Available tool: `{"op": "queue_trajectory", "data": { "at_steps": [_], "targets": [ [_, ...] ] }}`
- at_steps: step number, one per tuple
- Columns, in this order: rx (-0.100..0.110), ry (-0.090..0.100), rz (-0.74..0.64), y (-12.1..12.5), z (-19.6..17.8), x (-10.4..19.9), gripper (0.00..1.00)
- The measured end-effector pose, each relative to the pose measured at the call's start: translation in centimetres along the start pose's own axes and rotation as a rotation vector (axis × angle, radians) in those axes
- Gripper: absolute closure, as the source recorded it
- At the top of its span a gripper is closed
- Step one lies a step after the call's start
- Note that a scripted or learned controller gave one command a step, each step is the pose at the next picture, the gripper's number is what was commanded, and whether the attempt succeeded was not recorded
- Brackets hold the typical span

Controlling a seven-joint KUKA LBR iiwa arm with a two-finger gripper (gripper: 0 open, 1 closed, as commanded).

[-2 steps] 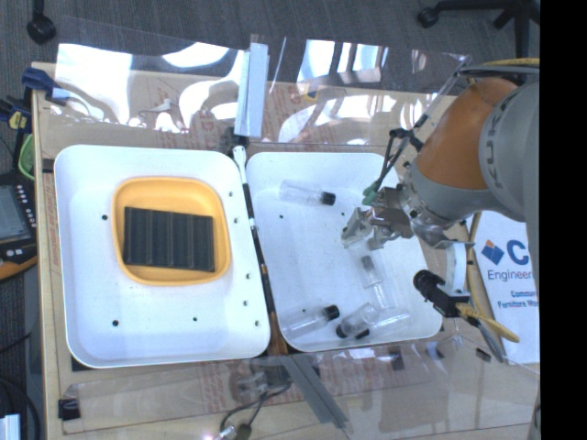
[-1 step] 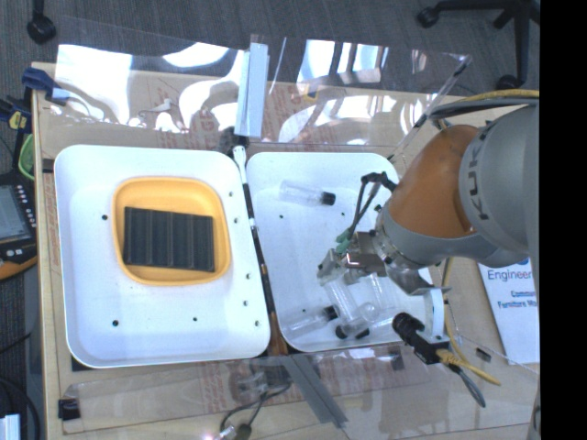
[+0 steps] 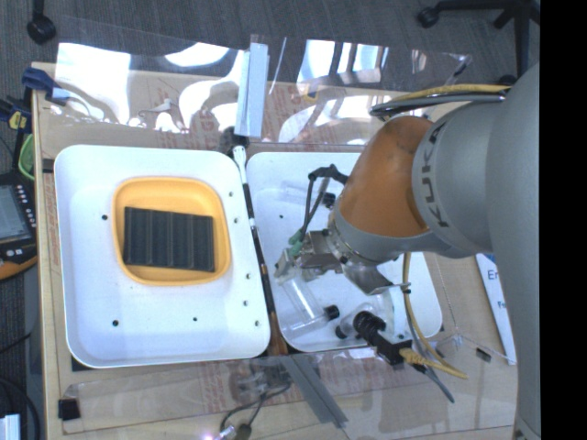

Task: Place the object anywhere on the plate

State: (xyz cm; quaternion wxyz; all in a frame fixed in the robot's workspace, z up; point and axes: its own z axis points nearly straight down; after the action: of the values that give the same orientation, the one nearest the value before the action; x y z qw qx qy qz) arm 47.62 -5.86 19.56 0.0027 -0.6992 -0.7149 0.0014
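Observation:
A yellow plate with rounded corners lies in the left bin. A dark ribbed rectangle covers its middle. My gripper hangs low over the right bin, near that bin's left wall and towards its front. The orange and grey wrist hides most of the right bin's floor. A small green bit shows at the gripper's left side; I cannot tell whether it is a loose thing or part of the hand. I see nothing that is clearly held.
The wall between the two bins runs just left of the gripper. A clear plastic screen stands behind both bins. A handheld device lies off the bench's left edge.

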Motion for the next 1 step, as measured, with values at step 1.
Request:
{"op": "queue_trajectory", "data": {
  "at_steps": [1],
  "targets": [
    [-0.002,-0.001,-0.098,4.71,0.48,2.29,1.00]
  ]
}}
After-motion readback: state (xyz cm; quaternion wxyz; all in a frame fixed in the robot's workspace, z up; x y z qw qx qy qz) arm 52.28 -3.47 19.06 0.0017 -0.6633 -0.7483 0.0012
